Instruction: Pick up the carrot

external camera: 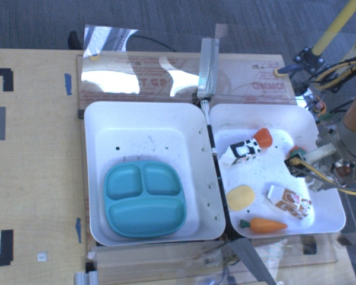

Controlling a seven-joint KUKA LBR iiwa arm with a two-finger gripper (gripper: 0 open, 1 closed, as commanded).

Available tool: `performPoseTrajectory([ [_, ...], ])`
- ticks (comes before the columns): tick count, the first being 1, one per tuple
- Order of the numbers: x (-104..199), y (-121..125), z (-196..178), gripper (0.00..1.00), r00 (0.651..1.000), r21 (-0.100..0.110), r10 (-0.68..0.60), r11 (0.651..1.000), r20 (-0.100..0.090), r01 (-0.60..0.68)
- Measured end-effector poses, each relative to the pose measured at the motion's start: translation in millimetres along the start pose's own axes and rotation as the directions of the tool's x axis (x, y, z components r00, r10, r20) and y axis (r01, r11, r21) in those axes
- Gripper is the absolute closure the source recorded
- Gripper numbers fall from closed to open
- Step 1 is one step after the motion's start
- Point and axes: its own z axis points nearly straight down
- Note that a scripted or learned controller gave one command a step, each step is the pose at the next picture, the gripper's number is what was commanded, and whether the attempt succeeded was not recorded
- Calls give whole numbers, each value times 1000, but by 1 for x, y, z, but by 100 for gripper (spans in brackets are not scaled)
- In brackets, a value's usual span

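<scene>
The carrot (267, 224), orange with a small green top, lies flat along the front edge of the right bin (326, 218), its tip pointing right. The gripper (321, 164) hangs over the right side of that bin, up and to the right of the carrot and well apart from it. Nothing shows between the gripper and the carrot.
The right bin also holds a yellow round piece (241, 197), a black-and-white toy (245, 150), an orange-red piece (263, 138) and a white and brown packet (291, 201). A teal divided plate (145, 199) lies in the left bin (107, 123).
</scene>
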Motion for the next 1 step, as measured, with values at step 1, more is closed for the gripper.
performPoseTrajectory([
  [1,-16,47,103,100,999,3,47,999,2,-47],
])
